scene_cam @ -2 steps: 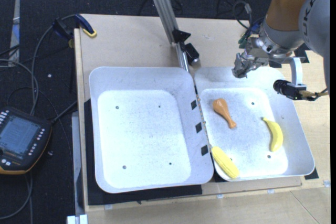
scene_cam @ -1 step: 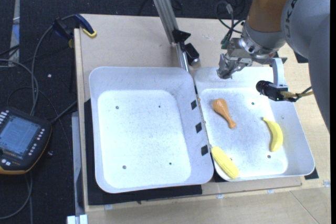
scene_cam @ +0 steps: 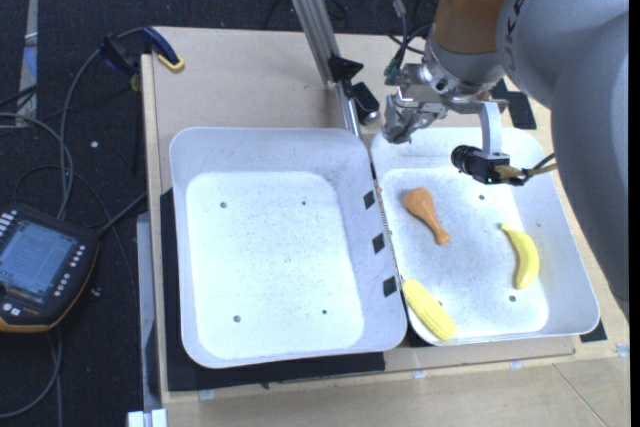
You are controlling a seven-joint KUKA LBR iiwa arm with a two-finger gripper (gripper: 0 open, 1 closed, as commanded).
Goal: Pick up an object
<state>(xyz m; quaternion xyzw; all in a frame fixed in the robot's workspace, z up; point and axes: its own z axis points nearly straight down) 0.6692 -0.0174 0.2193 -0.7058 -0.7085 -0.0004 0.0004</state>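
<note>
The right bin [scene_cam: 560, 245] holds three toy foods. An orange chicken drumstick [scene_cam: 426, 214] lies near its middle left. A yellow banana [scene_cam: 521, 256] rests toward the right side. A yellow corn cob [scene_cam: 429, 309] sits at the front left corner against the rim. My gripper [scene_cam: 400, 127] hangs over the bin's far left corner, well above and behind the drumstick, with nothing seen between its fingers.
The left bin [scene_cam: 190, 165] lies beside the right one, sharing a central divider with black clips [scene_cam: 379, 240]. A slanted metal post [scene_cam: 310, 5] rises behind the bins. A teach pendant [scene_cam: 35, 265] sits off the bench at left.
</note>
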